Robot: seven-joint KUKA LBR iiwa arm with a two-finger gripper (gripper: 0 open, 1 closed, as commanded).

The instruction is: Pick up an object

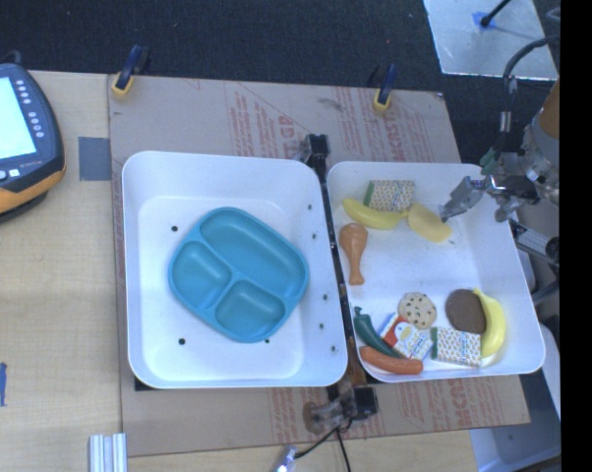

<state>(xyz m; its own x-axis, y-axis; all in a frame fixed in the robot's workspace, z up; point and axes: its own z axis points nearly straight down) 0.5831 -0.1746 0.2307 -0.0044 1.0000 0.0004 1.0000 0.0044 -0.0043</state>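
Camera view: pincer hovers low over right bin, near its far edge. Cannot tell how far open; nothing visibly held. Yellow lemon-like piece lies just beside pincer, down-left. Banana farther left, long axis running leftward away from pincer.

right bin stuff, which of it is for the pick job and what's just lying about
For the job: gripper; the right bin's items: lemon, bananas, drumstick, cookie, brown disc.

Lying about: blue tray in left bin, tablet, clamps.
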